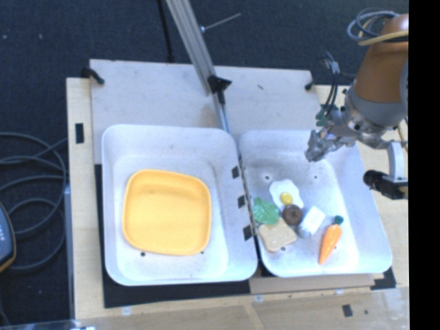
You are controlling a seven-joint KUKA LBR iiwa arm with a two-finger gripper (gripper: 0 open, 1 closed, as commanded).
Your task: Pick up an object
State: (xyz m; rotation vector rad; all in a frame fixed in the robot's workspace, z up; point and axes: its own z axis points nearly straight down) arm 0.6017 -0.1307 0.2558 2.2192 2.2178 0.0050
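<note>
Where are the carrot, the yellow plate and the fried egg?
carrot (pixel 329 243): camera view, middle of its orange body.
yellow plate (pixel 167 212): camera view, its flat centre.
fried egg (pixel 285 194): camera view, its white.

A yellow plate (pixel 166 212) lies in the left bin (pixel 113 150); cables (pixel 31 177) lie beside the bench.

Two bins sit side by side on the surface (pixel 82 205). The left bin (pixel 113 150) holds a plate (pixel 167 212). In the right bin (pixel 357 205), a cluster lies toward the near side: egg (pixel 284 192) behind, leaf (pixel 265 212) left, toast (pixel 277 237) nearest, carrot (pixel 329 243) right. The claw (pixel 317 146) hangs over the bin's far part.
</note>
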